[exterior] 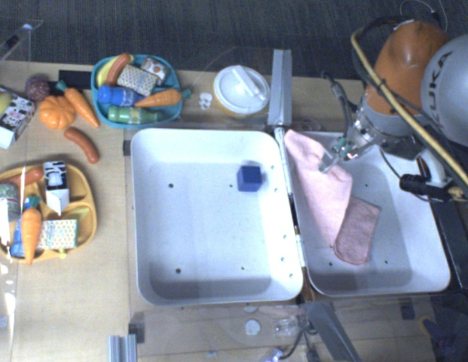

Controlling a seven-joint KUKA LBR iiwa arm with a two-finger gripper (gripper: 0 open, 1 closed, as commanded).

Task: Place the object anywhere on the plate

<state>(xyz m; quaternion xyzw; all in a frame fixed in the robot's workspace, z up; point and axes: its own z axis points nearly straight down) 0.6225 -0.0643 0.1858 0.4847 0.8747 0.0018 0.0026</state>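
Camera view from above: the grey arm's two-finger gripper (333, 159) sits over the right white bin (414, 277), its tips on the top edge of a soft pink cloth (324, 194). I cannot tell how the jaws stand. A darker pink folded cloth (357, 231) lies lower on it. A small blue block (250, 177) rests in the left white bin (181, 270).

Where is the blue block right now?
The blue block sits in the left bin, toward its upper right, near the divider and apart from the pink cloth in the right bin.
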